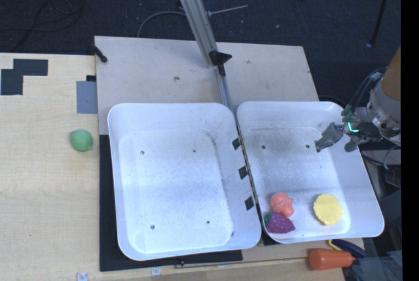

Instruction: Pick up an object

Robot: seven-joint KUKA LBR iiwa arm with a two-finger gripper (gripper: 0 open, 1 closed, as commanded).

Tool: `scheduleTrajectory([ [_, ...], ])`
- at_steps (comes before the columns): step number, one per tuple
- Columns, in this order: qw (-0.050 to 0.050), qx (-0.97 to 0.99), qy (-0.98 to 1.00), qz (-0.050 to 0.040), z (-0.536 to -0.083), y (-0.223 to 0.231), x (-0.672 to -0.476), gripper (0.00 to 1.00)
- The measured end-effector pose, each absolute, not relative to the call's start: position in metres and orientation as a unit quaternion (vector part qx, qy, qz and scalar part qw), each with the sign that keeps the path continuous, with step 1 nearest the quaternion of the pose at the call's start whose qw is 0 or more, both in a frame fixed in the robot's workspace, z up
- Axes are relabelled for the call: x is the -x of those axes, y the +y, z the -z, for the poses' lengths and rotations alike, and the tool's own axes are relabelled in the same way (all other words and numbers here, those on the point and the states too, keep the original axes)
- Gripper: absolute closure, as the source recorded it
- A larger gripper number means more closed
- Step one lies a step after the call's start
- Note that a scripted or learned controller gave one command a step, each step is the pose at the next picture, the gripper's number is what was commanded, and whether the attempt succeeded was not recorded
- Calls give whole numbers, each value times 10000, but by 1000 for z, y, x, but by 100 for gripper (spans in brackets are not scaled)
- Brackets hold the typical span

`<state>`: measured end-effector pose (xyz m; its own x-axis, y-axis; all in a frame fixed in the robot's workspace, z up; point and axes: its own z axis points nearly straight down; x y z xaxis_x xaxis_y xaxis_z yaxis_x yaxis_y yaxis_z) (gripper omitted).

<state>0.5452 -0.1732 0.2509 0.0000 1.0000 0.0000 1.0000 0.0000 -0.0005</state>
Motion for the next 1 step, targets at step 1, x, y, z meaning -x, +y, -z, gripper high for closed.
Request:
scheduleTrajectory([
  [1, 2, 7071, -7071, -2, -251, -173, -545, 0],
])
